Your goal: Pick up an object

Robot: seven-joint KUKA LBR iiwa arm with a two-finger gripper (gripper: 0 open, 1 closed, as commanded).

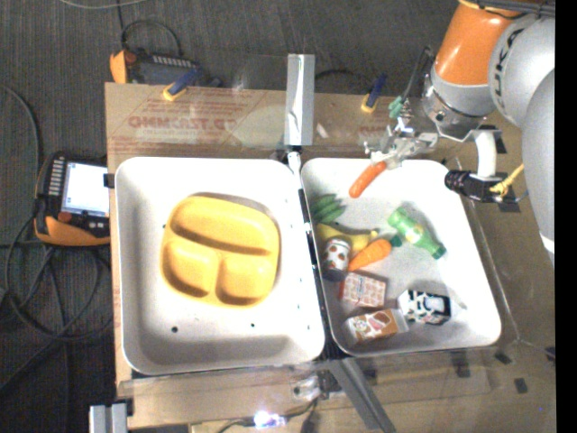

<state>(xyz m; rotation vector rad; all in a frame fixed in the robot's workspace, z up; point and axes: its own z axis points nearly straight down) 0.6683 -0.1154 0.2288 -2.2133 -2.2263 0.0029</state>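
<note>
My gripper (393, 154) hangs over the far left corner of the right bin (480, 273). It is shut on the upper end of an orange carrot-shaped toy (367, 180), which hangs tilted down to the left, above the bin floor. Below it in the same bin lie a green leafy piece (326, 208), a yellow banana (350, 239), a small round can (336, 255), a second orange carrot (372, 253) and a green bottle (416, 230). Nearer the front are a red and white packet (364, 289), a brown box (372, 325) and a black and white carton (425, 306).
The left bin (135, 287) holds a large yellow divided tray (221, 248). A vertical metal post (299, 97) stands behind the seam between the bins. Cardboard (180, 120) lies under the bins at the back. A handheld device (77, 197) sits off the bench's left.
</note>
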